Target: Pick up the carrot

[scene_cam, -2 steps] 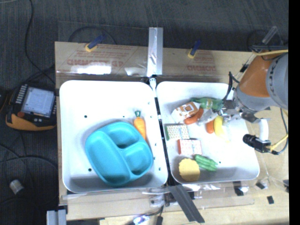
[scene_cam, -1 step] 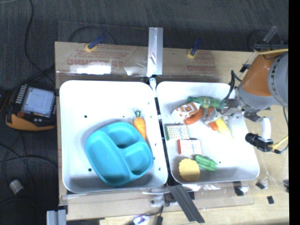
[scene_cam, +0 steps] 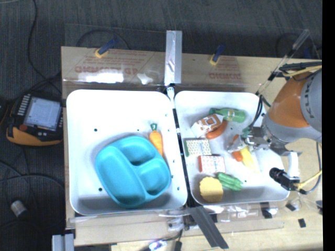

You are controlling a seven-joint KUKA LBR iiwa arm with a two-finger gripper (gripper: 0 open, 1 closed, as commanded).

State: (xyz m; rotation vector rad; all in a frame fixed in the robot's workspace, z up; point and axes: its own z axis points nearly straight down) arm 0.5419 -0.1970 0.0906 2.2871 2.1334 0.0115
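Observation:
The carrot, orange with a small green top, lies in the left bin near its right wall, touching the upper right edge of a blue divided plate. My gripper hangs low in the right bin, on its right side, just above a small orange and yellow toy piece. It is well to the right of the carrot, across the wall between the bins. Nothing can be made out in its grasp.
The right bin holds several toy foods: a green item, an orange carton, a green checkered box, a red-white box, a yellow piece and a green pod. A handheld screen lies left of the bench.

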